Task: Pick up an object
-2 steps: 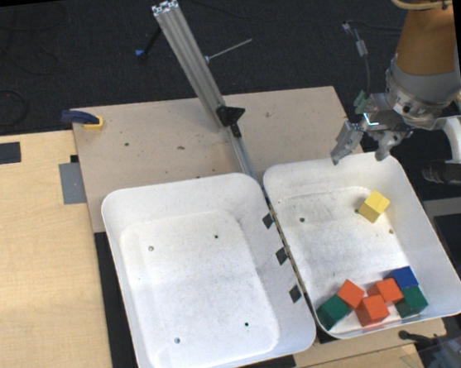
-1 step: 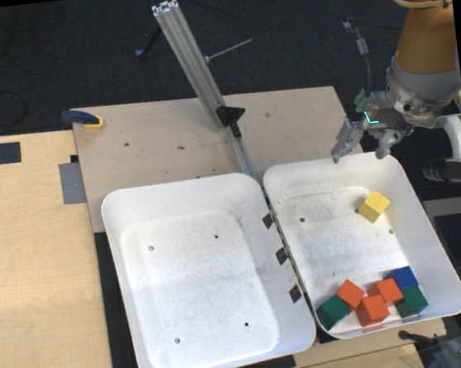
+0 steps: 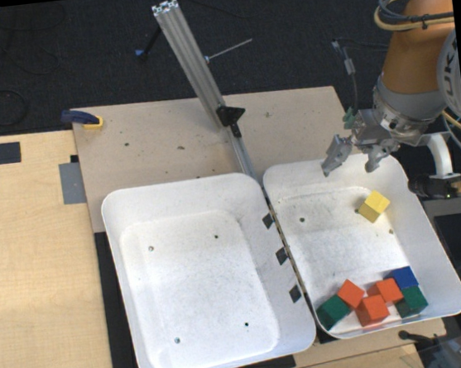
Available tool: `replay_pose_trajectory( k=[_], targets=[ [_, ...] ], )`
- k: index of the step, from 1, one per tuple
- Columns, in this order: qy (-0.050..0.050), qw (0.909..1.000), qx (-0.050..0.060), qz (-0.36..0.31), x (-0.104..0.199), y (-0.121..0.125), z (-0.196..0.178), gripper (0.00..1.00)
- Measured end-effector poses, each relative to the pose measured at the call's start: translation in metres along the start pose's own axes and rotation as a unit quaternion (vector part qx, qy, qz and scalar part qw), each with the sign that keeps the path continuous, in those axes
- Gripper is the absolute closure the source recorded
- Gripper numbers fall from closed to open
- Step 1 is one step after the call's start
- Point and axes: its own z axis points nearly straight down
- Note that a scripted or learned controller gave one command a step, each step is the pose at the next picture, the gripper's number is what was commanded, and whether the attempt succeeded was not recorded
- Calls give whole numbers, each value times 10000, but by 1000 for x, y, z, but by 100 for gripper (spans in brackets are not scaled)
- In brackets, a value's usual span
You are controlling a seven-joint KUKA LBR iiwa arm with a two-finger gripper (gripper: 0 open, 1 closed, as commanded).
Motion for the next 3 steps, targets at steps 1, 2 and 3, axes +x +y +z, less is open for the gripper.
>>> replay_pose_trajectory(
  k=[1, 2, 3],
  targets=[
    [7, 10000, 12, 10, 7, -9, 56, 0],
    [6, 10000, 4, 10, 13, -7, 103, 0],
    [3, 10000, -18, 40, 10, -6, 90, 100]
  ],
)
